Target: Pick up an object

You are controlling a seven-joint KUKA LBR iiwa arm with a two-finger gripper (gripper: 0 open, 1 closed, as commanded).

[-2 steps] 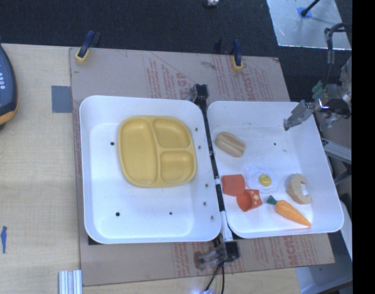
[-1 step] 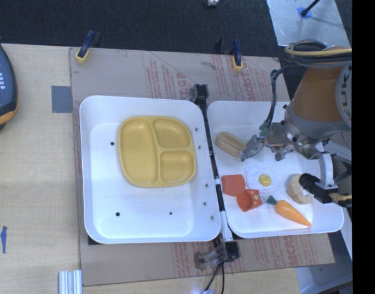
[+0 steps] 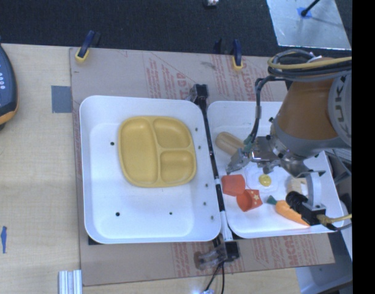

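I see the claw (image 3: 249,155) low over the right bin (image 3: 236,112); I cannot tell its opening. The arm (image 3: 310,109) shows letters "UK". A red block (image 3: 234,184) lies near.

Handheld controller (image 3: 0,84) at bench edge

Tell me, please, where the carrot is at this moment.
The carrot lies in the right bin, near its front edge, just right of the red pieces and below the arm.

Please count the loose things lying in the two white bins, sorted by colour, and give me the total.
Yellow: 2, a divided plastic tray and a small round piece
Red: 2, blocks
Orange: 1, a carrot-shaped toy
Tan: 1, a wooden cylinder
Total: 6
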